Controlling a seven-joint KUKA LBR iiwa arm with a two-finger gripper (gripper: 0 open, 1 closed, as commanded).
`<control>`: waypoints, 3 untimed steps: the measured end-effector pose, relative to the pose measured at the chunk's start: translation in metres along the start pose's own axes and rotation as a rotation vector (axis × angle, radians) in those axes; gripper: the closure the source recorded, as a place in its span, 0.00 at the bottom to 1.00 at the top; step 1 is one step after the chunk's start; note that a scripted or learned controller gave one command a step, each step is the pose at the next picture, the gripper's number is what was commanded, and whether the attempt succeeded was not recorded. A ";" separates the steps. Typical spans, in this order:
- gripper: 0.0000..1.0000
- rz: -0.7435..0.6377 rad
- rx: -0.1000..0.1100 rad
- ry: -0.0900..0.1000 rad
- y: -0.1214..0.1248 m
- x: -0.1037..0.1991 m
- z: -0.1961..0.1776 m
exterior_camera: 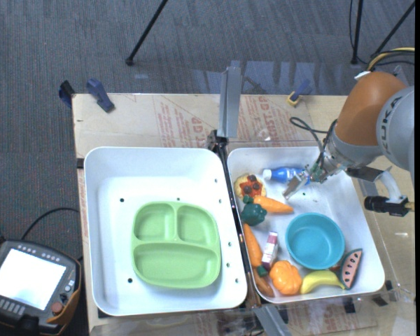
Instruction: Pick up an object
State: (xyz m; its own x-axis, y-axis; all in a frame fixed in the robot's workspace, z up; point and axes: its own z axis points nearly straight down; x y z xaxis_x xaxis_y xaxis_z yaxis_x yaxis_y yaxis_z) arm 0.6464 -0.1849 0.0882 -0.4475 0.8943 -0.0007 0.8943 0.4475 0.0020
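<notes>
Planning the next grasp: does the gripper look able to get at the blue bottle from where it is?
Probably yes. The gripper hangs in the right bin just beside the blue bottle, which lies on its side near the back wall with nothing on top of it.

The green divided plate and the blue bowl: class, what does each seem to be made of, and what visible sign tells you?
Green divided plate: probably matte moulded plastic; even pale colour, soft rounded ridges, no glare.
Blue bowl: likely smooth plastic too; uniform colour, thin rim, faint sheen inside.

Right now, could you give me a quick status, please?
Gripper low in right bin, nothing visibly held. Blue bottle right beside it. Carrot close by.
</notes>
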 end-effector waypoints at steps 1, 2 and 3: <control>1.00 0.001 -0.003 -0.002 0.001 -0.001 -0.011; 0.00 0.003 -0.002 -0.001 0.000 -0.001 -0.010; 0.00 0.112 0.001 0.001 -0.081 0.078 0.000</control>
State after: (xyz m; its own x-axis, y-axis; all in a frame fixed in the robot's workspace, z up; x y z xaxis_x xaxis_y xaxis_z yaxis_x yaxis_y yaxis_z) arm 0.5388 -0.1511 0.0882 -0.3450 0.9386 0.0005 0.9386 0.3450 0.0013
